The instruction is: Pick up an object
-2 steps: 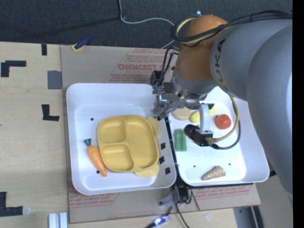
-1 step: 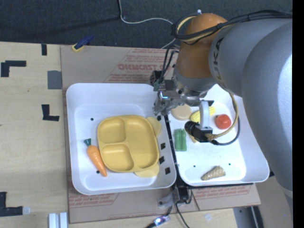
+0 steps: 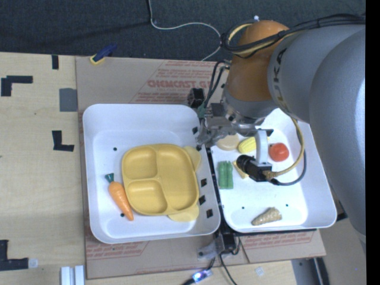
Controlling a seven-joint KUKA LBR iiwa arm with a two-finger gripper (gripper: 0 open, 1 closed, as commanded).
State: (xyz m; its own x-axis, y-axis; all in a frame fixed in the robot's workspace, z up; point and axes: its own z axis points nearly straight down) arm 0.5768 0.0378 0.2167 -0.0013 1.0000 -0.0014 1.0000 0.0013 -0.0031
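Overhead, the grey arm (image 3: 320, 82) with its orange band reaches in from the right and hangs over the seam between the two white bins, its bulk covering the upper part of the right bin (image 3: 314, 218). The gripper (image 3: 209, 129) sits low at the top of that seam, just beside the inner rims of both bins — whether it is spread or pressed together cannot be told from this angle, and nothing can be seen pinched in it. In the right bin, close under the wrist, lie a pale round disc (image 3: 227, 142), a yellow piece (image 3: 247, 143) touching its right side, and a red tomato-like ball (image 3: 278, 152) a little further right. A green ridged block (image 3: 225, 174) lies near the bin's left wall, below the disc, and a tan wedge-shaped piece (image 3: 265, 217) rests alone near the bottom edge, well apart from the rest. A black cable loops across the bin's middle. The left bin (image 3: 95, 123) holds a yellow divided tray (image 3: 160, 178) lying flat, with an orange carrot (image 3: 120, 199) just beside its lower left edge — green tip pointing up.
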